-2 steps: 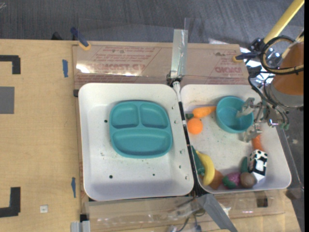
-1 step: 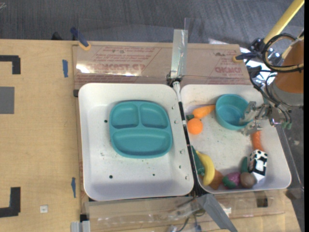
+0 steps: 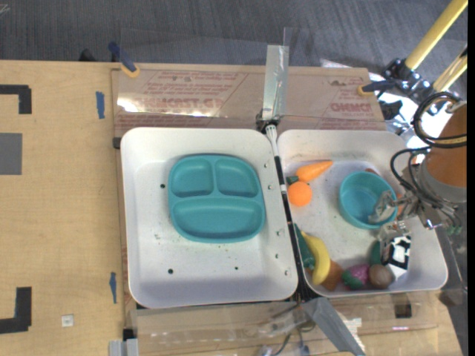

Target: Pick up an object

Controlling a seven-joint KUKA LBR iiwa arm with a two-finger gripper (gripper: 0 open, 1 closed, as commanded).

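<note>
Over the right bin [image 3: 438, 273], gripper [image 3: 391, 215] at round teal bowl [image 3: 361, 196] rim, grip unclear, smooth curved banana [image 3: 319, 254] nearby

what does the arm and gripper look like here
The arm shows an orange band, with black cables looping around it. Below that, the gripper is a metallic grey assembly with thin wires, and a black-and-white patterned block sits at its lower end.

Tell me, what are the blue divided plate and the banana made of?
The divided plate looks like molded plastic: uniform teal, matte, with soft rounded compartment edges. The banana seems to be a plastic toy, judging by its even yellow and slight sheen, though at this size real fruit can't be ruled out.
</note>
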